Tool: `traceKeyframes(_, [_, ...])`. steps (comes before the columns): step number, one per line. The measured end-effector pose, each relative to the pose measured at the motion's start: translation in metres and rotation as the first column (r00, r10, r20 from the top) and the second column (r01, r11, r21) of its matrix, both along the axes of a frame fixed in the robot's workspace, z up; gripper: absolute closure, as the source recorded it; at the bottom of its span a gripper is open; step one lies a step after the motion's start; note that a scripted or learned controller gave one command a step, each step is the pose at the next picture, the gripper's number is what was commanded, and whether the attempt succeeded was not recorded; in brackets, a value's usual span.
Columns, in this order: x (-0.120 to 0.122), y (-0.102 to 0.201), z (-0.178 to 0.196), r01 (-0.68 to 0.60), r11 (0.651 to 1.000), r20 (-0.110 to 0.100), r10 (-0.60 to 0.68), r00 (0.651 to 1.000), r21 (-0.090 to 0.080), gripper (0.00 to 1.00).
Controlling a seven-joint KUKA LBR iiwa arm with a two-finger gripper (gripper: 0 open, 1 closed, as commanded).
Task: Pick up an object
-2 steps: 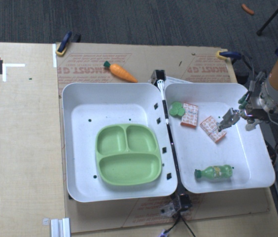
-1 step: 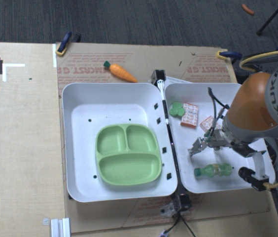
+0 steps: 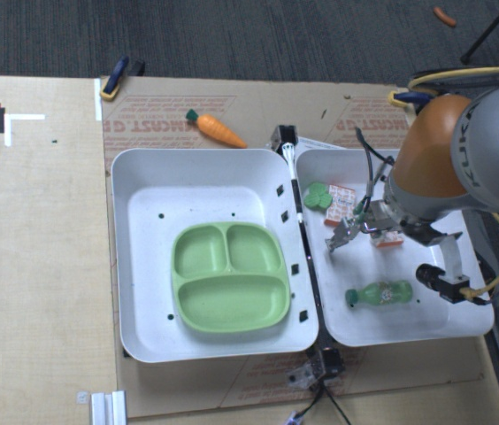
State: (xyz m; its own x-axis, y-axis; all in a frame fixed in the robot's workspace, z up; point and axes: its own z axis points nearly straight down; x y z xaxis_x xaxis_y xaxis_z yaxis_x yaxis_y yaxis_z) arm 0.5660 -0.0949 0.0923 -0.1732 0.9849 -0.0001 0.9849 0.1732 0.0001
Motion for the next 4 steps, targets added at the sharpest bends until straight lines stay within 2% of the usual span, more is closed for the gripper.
traceKeyframes(1, [0.06, -0.001, 0.0, 0.016, 1.0, 0.001, -0.016, 1.0, -0.001, 0.0])
traceKeyframes(2, [0.059, -0.002, 0.01, 0.017, 1.0, -0.001, -0.017, 1.0, -0.001, 1.0])
traceKeyframes(3, [0.059, -0.002, 0.01, 0.017, 1.0, -0.001, -0.017, 1.0, -0.001, 0.0])
traceKeyframes(4, [0.021, -0.049, 0.002, 0.017, 1.0, 0.004, -0.017, 1.0, -0.001, 0.0])
